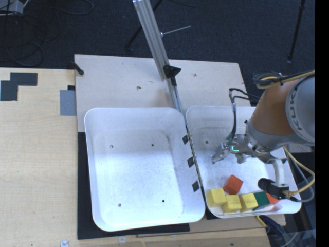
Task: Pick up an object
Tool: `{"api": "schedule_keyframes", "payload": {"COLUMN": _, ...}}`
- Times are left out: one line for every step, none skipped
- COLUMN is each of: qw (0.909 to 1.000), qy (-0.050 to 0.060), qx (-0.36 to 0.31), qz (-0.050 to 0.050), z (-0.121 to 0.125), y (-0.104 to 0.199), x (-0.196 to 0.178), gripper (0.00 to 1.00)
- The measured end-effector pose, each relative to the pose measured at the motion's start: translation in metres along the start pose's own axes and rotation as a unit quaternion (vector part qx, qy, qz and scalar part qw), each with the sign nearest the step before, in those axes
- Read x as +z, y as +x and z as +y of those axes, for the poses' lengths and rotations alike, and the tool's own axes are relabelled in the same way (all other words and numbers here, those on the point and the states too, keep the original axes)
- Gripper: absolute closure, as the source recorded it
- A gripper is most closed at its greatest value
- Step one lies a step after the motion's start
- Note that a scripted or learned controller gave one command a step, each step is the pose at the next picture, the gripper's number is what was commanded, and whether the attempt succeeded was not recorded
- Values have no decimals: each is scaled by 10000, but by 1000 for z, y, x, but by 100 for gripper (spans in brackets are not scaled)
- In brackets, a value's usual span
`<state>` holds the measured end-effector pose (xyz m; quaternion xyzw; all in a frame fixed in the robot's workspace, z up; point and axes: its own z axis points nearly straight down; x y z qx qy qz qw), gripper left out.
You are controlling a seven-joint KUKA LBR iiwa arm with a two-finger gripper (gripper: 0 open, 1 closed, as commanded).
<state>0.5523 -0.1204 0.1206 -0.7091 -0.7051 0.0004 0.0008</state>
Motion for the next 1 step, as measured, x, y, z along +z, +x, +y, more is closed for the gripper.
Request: {"api": "schedule_keyframes", "payload": {"qw": 10000, "qy": -3, "qx": 6, "qz": -2, "z": 0, "y": 0, "x": 0, "gripper": 0}}
